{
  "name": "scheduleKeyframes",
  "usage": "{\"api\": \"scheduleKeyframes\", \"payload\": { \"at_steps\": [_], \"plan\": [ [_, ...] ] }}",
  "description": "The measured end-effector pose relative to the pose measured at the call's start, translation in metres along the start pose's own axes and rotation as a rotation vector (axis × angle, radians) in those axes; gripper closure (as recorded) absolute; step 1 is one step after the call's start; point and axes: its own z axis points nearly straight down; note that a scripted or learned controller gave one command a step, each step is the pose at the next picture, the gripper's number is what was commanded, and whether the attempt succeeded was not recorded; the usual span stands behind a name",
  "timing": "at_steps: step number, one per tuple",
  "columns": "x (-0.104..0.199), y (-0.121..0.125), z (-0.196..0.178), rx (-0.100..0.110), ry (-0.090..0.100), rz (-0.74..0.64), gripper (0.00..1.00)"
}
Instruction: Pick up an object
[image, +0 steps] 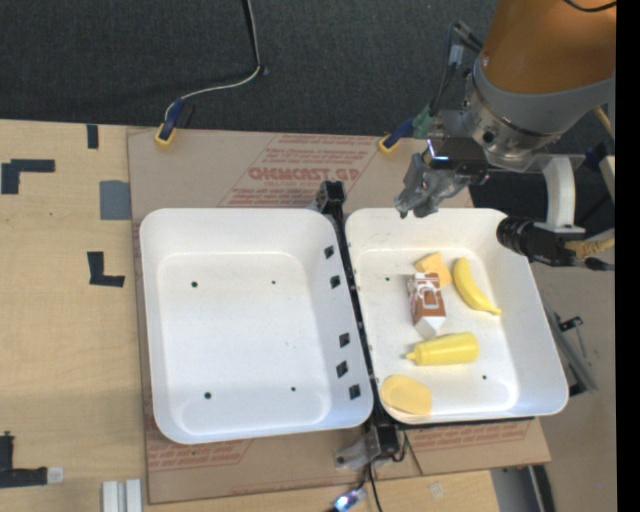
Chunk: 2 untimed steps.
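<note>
My gripper (420, 201) hangs above the far rim of the right bin (520, 400), its dark fingers pointing down with nothing between them. In that bin lie a yellow banana (474, 286), an orange wedge (430, 263), a brown and white carton (426, 301), a yellow bottle (444, 350) and a pale yellow round piece (407, 396). All of them sit nearer the camera than the gripper, apart from it.
The left bin (170, 300) stands beside the right one, joined by a black clip strip (345, 310). Both rest on a cardboard sheet (280, 170). A white cable with a yellow clamp (168, 125) lies at the back left.
</note>
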Motion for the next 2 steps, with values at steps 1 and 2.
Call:
{"api": "scheduleKeyframes", "payload": {
  "at_steps": [1, 2],
  "plan": [
    [0.0002, 0.0005, -0.0093, 0.001, -0.001, -0.001, 1.00],
    [0.0003, 0.0009, -0.0185, 0.003, -0.003, -0.002, 1.00]
  ]
}}
